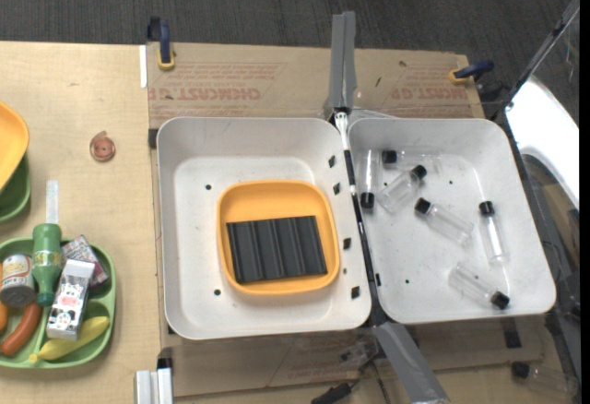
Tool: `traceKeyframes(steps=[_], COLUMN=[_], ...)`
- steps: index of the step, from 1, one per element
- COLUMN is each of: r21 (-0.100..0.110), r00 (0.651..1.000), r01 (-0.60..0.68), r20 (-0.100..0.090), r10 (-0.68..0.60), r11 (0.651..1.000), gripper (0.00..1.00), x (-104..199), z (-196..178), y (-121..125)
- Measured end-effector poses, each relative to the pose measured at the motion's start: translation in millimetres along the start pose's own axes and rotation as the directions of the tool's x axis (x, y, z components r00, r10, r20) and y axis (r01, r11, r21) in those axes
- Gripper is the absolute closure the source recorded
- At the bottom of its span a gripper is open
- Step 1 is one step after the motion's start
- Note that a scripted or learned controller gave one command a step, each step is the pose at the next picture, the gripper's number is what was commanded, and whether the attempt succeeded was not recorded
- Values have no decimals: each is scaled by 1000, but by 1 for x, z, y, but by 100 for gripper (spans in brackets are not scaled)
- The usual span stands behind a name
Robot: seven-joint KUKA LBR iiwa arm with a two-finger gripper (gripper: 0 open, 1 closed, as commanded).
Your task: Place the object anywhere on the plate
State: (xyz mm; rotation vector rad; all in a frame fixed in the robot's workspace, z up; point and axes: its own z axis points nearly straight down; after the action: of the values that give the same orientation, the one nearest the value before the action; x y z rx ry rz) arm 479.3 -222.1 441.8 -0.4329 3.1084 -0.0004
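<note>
An orange square plate (277, 193) lies in the middle of the left white bin (184, 236). A dark grey ridged slab (277, 247) rests flat on the plate and covers most of its floor. The right white bin (433, 301) holds several clear vials with black caps, scattered and lying on their sides: one near the dividing wall (367, 176), one at the centre (444, 219), one toward the right (492, 234), one at the front right (477, 286). A loose black cap (389, 156) lies near the back.
A green tray (92, 338) of toy food and a bottle sits on the wooden bench at the left, with stacked bowls (9, 162) behind it. A small pink disc (103, 148) lies nearby. Clamps (162, 44) (470, 72) hold the cardboard under the bins.
</note>
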Motion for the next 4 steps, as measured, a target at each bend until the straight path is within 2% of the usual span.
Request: traceKeyframes(steps=[1,2,3,4], r21=[1,1,1,-2], r00=[988,874,580,297], r01=[153,485,814,955], r20=[1,1,2,3], r10=[-153,-485,-814,-955], r11=[988,874,580,297], gripper=[0,0,0,0], x=[-6,-9,-9,0], z=[-1,0,0,0], y=[-1,-2,-2,0])
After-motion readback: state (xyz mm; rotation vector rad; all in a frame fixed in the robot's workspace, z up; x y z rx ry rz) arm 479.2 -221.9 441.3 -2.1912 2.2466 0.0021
